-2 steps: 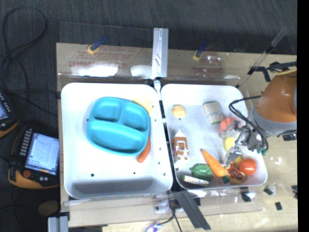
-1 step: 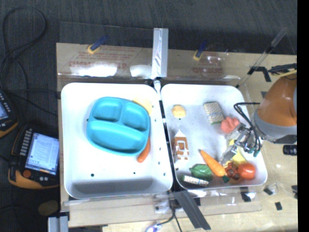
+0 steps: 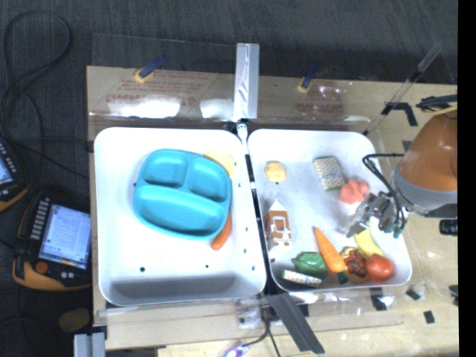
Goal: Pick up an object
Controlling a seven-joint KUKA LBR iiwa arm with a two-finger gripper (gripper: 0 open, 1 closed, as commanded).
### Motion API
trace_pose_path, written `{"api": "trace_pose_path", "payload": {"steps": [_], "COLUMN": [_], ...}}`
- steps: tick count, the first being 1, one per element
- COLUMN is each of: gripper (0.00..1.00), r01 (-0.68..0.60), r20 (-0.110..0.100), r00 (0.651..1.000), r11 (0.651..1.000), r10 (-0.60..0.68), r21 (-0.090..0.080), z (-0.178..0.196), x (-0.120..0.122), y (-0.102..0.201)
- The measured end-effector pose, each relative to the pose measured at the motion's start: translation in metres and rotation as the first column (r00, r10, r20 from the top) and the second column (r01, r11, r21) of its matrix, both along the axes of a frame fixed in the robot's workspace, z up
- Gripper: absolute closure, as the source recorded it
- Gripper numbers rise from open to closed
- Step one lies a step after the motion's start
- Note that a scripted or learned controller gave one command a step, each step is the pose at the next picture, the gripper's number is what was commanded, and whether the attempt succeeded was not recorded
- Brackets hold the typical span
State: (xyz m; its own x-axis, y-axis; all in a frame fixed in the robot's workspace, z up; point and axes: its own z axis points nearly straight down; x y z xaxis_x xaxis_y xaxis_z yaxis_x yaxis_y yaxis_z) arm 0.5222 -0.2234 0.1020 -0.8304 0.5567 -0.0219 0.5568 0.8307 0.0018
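The grey arm is being reached in from the right, orange band showing above the wrist, with the gripper (image 3: 370,219) being held low toward the near right, angled leftward.

You see a tan tabletop (image 3: 171,88) carrying two shallow white bins side by side: the left bin (image 3: 119,274) and the right bin (image 3: 312,140). Just behind the left bin, a blue-and-yellow clip (image 3: 151,68) lies on the tabletop.
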Motion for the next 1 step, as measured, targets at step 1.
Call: {"api": "trace_pose_path", "payload": {"steps": [1], "gripper": [1.0], "r01": [0.087], "r20": [-0.017], "r00": [0.996], "r11": [0.996], "r10": [-0.087], "r21": [0.007], "z": [0.1159], "x": [0.0728], "y": [0.0337]}}
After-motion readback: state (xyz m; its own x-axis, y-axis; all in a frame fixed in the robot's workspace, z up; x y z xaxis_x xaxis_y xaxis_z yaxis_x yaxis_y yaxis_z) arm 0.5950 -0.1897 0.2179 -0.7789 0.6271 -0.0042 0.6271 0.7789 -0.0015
